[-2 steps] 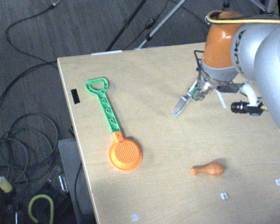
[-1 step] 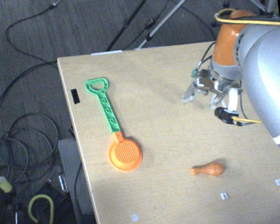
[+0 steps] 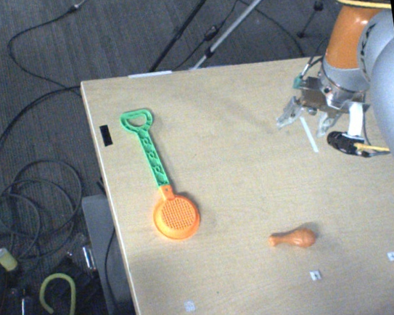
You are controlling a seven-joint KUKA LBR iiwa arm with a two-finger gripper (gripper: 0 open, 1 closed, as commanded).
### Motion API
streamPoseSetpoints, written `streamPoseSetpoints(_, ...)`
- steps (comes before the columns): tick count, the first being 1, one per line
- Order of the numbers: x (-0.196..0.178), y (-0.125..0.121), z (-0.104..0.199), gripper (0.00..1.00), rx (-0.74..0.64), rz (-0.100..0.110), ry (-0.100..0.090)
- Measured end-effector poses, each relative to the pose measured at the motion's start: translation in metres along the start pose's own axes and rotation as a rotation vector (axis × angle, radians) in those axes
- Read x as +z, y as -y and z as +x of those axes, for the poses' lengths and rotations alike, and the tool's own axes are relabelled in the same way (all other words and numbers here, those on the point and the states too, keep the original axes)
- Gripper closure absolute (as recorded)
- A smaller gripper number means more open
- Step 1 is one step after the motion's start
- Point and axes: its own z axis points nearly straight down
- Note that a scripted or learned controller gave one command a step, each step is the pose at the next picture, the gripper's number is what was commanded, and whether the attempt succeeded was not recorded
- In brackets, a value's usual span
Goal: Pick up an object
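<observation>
**A:** Where are you, and what have you got?

**B:** My fingers hang over the desk near its right edge, toward the far right corner. They are spread apart, pale prongs splayed out, and nothing sits between them. I hold nothing.

**A:** What lies on the desk?

**B:** A strainer spoon on the left part, close to the left edge. Its green handle runs along the desk's depth, the loop end pointing to the far edge and leaning slightly left; the round orange sieve head lies at the near end, facing up. So its long axis goes far to near, almost parallel with the left edge.

**A:** Anything else?

**B:** A small orange drumstick toy, nearer the near edge and right of the middle. It lies on its side with the long axis across the desk: thin end toward the left edge, thick end toward the right.

**A:** How close are you to them?

**B:** Well apart from both. The drumstick lies between me and the near edge; the spoon is across the desk
</observation>
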Motion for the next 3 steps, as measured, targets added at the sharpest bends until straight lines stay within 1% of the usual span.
streamPoseSetpoints(1, -0.011, 0.006, -0.008, 0.00, -0.423, -0.002, 0.000)
streamPoseSetpoints(2, 0.060, -0.002, -0.004, 0.00, -0.841, -0.002, -0.002)
streamPoseSetpoints(3, 0.050, -0.003, -0.003, 1.00, -0.840, -0.007, -0.003)
